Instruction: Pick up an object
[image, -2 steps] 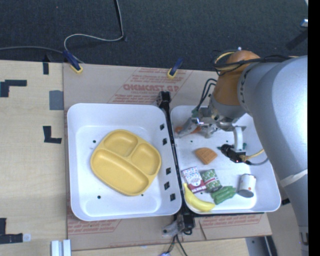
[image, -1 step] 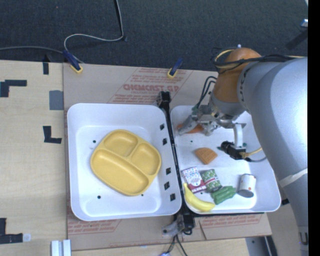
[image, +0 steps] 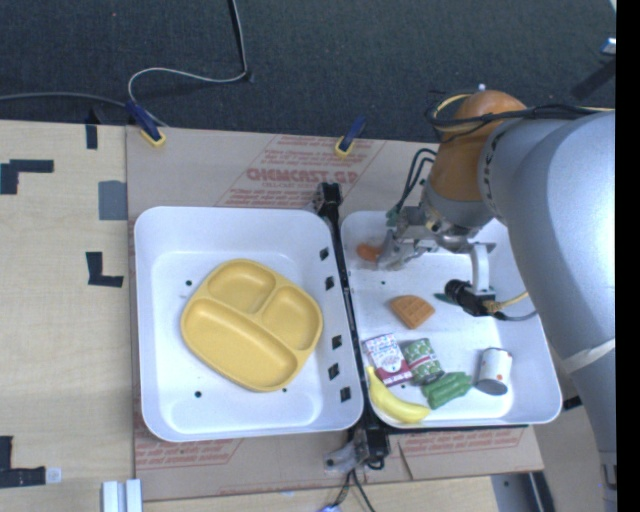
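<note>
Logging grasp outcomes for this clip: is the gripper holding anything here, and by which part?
Cannot be told. The gripper is low in the right bin, right at a small orange object, but the view does not show that object between its fingers.

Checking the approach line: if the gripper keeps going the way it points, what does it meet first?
Likely the small orange-red object at the tip of the gripper, near the right white bin's far-left corner; depth is hard to judge.

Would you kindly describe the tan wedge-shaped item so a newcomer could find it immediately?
Start at the right bin, the one the arm reaches into. Near its middle, above the snack packets and banana, lies the tan wedge on bare white floor. It is the only flat, toast-coloured triangular piece there; its neighbours are green, yellow or printed.
</note>
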